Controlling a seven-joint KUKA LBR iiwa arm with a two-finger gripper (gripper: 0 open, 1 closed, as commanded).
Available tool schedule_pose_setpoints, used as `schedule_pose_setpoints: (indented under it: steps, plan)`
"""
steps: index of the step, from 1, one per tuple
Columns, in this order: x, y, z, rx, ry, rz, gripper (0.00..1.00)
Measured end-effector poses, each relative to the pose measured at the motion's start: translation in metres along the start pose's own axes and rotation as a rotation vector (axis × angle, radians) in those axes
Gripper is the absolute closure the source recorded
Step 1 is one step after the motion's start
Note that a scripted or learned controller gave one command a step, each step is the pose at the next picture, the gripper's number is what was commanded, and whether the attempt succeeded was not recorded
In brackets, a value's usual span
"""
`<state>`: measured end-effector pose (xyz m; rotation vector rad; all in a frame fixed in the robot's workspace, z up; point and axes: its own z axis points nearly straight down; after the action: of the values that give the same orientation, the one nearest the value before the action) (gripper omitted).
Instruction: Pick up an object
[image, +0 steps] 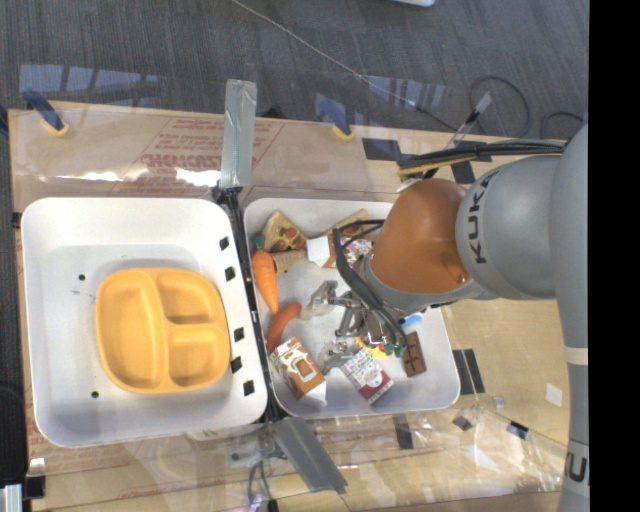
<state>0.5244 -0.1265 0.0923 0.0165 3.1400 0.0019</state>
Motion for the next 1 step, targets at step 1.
schedule_pose_setpoints:
  steps: [1]
  plan:
    - [-0.0697, -0.0166, -0.0003, 0.001, 0.000, 0.061, 0.00]
